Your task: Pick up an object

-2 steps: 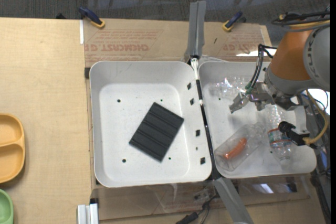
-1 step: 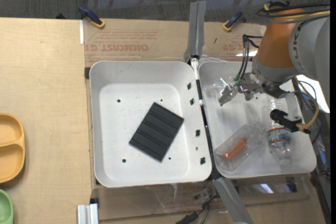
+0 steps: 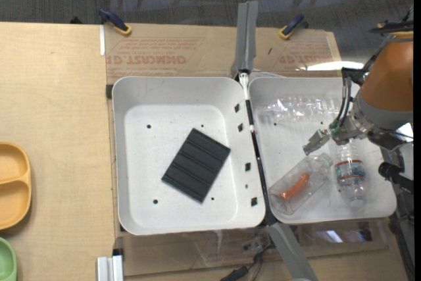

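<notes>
Wooden bench (image 3: 52, 89) bore two white bins. Gripper (image 3: 320, 140) hovered in right bin (image 3: 263, 207); finger state could not be told. Clear bottle (image 3: 348, 174) lay at gripper's 4 o'clock, near, long axis 12–6. Black pad (image 3: 196, 164) in left bin (image 3: 122, 161).

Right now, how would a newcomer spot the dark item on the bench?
Find the left white bin. Near its middle lies a black ribbed slab, turned at a slant. It is flat, dark and opaque, unlike the clear plastic bottles in the right bin.

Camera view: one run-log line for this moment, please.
arm: over right bin | hand: above clear bag, grip unclear | bottle: right bin | black pad: left bin
</notes>
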### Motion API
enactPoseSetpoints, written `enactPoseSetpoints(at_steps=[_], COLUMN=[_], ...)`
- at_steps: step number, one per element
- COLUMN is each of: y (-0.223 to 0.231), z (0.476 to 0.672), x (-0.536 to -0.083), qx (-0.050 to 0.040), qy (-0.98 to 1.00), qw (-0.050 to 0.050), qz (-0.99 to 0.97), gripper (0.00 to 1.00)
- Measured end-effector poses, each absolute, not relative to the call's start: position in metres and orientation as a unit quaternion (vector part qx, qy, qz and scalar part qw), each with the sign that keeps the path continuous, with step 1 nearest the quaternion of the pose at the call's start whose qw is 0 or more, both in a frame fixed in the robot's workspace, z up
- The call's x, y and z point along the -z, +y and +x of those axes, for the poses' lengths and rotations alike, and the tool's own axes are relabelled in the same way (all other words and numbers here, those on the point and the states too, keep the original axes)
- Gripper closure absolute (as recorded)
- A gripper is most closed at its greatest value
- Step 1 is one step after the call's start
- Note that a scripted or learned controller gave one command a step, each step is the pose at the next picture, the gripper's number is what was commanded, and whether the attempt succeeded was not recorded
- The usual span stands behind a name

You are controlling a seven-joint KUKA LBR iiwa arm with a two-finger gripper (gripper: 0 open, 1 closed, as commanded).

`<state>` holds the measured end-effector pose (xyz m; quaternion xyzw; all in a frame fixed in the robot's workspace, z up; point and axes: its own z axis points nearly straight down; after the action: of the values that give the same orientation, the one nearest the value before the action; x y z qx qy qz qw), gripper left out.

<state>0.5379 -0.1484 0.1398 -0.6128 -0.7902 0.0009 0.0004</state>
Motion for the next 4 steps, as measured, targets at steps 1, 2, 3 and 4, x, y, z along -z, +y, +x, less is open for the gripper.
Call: enactPoseSetpoints(at_steps=[1,2,3,4], y=[-0.116,-0.087,-0.083,-0.06], z=[0.478,0.546,0.554,0.591], x=[-0.091,-0.191,-0.191,-0.247], qx=[-0.0006,-0.0009,-0.0013,-0.0016], qy=[-0.802,-0.721,-0.73,-0.662], qw=[0.001,0.0,0.0,0.0], qz=[-0.598,-0.693,-0.683,-0.75], gripper=[0.0,0.0,0.0,0.0])
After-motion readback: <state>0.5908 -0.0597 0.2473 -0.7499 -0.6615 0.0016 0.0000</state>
